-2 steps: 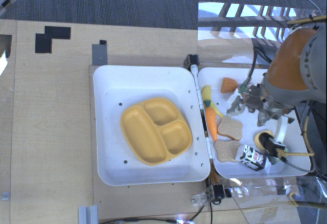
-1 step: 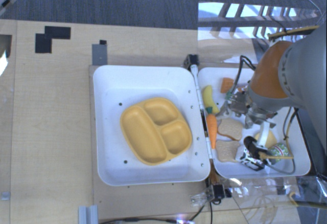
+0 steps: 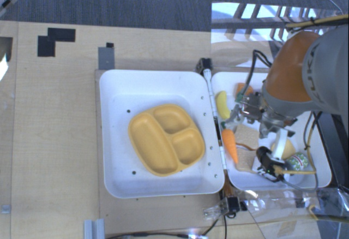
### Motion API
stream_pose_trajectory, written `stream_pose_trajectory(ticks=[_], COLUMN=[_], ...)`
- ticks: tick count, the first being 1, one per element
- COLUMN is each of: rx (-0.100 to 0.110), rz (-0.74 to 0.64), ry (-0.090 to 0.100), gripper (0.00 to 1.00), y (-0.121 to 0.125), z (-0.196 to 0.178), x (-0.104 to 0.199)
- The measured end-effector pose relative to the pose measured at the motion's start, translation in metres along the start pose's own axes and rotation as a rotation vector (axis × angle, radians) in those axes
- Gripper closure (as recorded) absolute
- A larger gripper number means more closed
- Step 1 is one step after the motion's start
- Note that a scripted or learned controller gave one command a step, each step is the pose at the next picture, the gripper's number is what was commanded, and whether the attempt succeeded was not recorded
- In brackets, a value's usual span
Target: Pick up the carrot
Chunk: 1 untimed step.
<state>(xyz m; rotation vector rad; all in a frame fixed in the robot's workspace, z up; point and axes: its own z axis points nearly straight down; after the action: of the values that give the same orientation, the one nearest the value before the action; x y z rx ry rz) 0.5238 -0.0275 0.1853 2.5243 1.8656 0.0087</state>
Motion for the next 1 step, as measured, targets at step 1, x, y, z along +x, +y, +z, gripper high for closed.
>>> stream_pose_trajectory(ticks=[1], rx=[0.009], rz=[-0.077], ry=[-0.003], gripper=[0.00], y=[-0.0374], z=[0.0030], x=[-0.0006])
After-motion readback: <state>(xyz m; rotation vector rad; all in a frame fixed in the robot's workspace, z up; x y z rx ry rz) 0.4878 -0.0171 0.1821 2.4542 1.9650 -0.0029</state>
